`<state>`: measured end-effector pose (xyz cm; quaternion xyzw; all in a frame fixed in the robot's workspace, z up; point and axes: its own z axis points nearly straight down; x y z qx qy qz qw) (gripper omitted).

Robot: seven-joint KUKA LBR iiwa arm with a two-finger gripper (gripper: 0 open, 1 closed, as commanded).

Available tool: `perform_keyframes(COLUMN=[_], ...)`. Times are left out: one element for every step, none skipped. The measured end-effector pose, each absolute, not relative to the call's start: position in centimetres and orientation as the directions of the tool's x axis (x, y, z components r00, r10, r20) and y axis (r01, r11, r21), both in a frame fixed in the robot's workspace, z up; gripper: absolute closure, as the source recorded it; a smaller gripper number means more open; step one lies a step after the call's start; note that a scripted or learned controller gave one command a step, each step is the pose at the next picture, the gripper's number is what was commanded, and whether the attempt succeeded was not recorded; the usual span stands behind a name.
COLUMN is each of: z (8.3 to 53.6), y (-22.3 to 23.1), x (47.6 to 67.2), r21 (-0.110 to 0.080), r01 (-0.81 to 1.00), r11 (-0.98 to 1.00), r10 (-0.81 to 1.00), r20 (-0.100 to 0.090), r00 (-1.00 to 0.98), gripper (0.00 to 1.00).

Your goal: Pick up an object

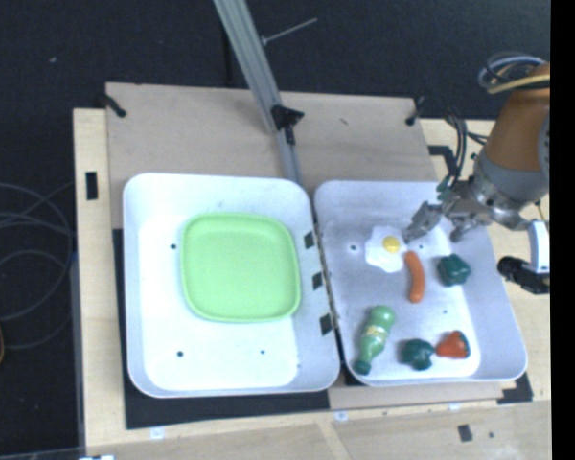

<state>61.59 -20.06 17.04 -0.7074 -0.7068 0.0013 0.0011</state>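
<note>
The right bin (pixel 350 209) holds a toy fried egg (pixel 386 251), an orange sausage (pixel 415 276), a dark green pepper-like piece (pixel 452 270), a green bottle (pixel 373 335), a small dark green piece (pixel 417 354) and a red-orange piece (pixel 451 345). My gripper (pixel 443 221) hangs over the bin's upper right part, just right of the egg and above the sausage. Its fingers are spread apart, with nothing between them.
The left bin (pixel 149 286) holds a light green square plate (pixel 240 265). A grey metal pole (pixel 254 60) slants up from between the bins. The arm (pixel 513 147) enters from the right. Cables (pixel 19 218) lie off the bench's left.
</note>
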Motion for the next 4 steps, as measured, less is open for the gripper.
perform_keyframes(z=[11.3,10.1,11.3,16.4], y=[-20.9,-21.0,-21.0,-20.2], x=[61.0,61.1,61.1,61.8], r21=[-0.005,0.002,0.004,0.005], r01=[1.000,1.000,1.000,1.000], r11=[-0.001,-0.001,-0.001,0.000], r10=[1.000,1.000,1.000,1.000], r20=[0.000,-0.002,-0.002,-0.001], r00=[0.001,0.001,0.001,0.000], gripper=[0.00,0.00,1.00,1.00])
